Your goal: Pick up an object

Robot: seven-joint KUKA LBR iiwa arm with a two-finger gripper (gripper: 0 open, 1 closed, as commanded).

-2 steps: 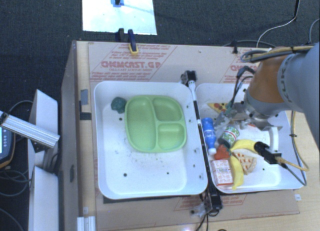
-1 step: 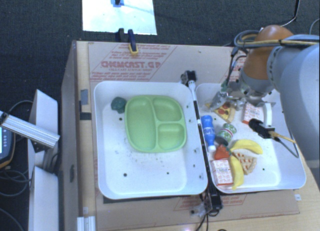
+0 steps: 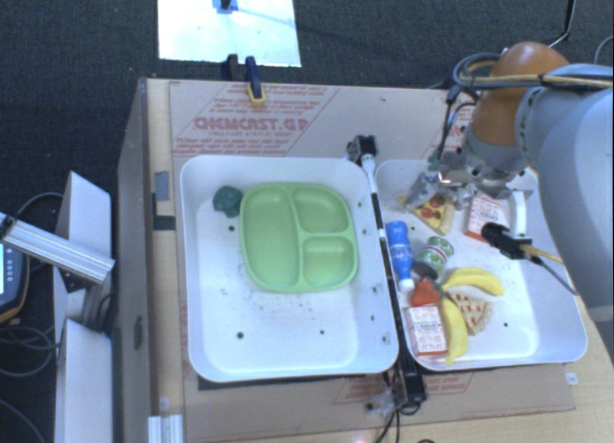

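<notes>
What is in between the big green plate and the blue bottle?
In the camera view, the green plate lies in the left bin and the blue bottle in the right bin. Between them are bare white floor and the two bins' rims.

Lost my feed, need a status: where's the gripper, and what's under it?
Gripper low in right bin, far corner. Over pizza slice; hold unconfirmed. Box and bottle close by.

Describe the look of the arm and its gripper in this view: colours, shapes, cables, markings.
The arm is a thick, rounded, light grey tube coming in from the right, with a glossy orange band bulging above the wrist. Dark cables loop beside that band. The gripper below is small, metallic grey and angular. No lettering or logo can be made out on the arm.
</notes>
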